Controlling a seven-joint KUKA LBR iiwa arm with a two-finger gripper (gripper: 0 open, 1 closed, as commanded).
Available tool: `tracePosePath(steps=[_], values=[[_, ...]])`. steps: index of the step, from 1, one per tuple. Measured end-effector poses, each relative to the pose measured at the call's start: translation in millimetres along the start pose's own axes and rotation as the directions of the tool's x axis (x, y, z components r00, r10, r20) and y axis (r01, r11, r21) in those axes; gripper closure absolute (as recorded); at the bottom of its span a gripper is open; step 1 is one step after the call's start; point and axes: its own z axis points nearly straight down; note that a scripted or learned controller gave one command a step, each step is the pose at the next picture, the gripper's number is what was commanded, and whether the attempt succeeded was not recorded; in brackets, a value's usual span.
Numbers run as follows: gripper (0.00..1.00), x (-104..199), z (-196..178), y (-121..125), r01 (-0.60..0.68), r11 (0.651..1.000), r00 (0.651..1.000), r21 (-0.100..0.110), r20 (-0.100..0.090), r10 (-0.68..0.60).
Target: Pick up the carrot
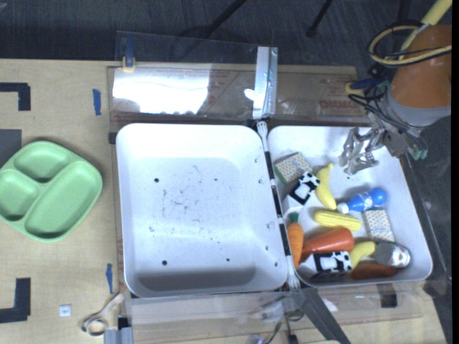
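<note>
The arm's hand [360,151] hangs over the right bin [419,221], its grip impossible to tell; the carrot [295,239] lies at that bin's left wall. No writing legible.

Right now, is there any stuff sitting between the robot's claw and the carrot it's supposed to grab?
Yes. The gripper hangs over the far part of the right bin, while the carrot lies near the front against the bin's left wall. Between them lie a yellow banana and a black-and-white block. From above, the carrot looks uncovered.
</note>
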Motion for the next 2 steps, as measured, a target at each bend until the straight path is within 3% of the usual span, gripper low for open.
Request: tracePosePath(steps=[1,2], values=[[1.00,-21,-97,22,0.034,0.999,0.999,0.000,-0.009,-0.034],[1.00,-23,-109,21,0.030,1.000,1.000,0.002,0.002,-0.030]])
